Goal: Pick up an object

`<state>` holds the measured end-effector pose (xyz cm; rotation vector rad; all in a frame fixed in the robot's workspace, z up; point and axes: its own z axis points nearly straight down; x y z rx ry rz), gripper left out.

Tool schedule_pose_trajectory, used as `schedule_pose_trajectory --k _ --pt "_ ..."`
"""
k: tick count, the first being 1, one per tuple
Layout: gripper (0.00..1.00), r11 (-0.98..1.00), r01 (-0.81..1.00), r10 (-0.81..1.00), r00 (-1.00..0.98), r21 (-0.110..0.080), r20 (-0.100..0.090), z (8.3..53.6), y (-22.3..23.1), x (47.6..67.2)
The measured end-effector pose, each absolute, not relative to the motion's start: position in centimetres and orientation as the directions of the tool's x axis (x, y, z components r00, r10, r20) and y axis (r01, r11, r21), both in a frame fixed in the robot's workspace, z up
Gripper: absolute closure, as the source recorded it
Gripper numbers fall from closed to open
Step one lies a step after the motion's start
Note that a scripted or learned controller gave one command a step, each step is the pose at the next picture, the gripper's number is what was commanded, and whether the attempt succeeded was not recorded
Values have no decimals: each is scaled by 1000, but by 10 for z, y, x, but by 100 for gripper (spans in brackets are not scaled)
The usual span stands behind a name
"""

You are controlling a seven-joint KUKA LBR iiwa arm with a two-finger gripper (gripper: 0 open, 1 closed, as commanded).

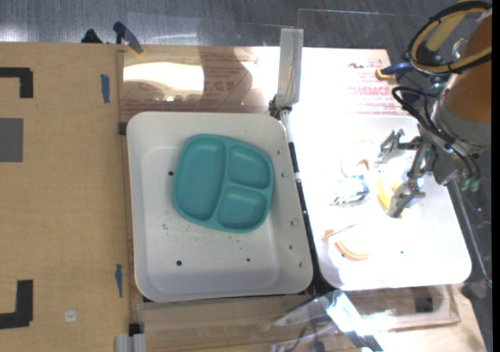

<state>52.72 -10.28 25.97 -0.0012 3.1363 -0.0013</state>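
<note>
Far left: a flat sheet of brown cardboard with black square marks and short strips of blue tape along its right edge.

Left bin: shallow, white, square with rounded corners, its smooth floor speckled with small dark dots. On it lies a teal plate of matte plastic, a rounded rectangle divided into three compartments: one large at the left, two smaller at the right. Its long axis runs roughly left to right, turned a little clockwise, so the two-compartment end points toward the right bin and slightly downward.

Between the bins: a dark divider, with a grey metal bracket standing upright at its far end.

Right bin: white and strongly overexposed, so detail is poor. On its floor lie several small pieces: a blue-and-white scrap, a yellow piece just beside it, and orange curved pieces nearer the front edge. Their exact shapes cannot be told.

Right: the gripper hangs over the right bin, near the yellow piece, its two thin metal fingers spread apart with nothing between them. Above it are the arm's orange band and looped black cables.
</note>
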Motion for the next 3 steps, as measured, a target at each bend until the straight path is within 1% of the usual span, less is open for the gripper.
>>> schedule_pose_trajectory --k 3 --pt "0 1000 -1 -1 -1000 -1 -5 260 -103 527"
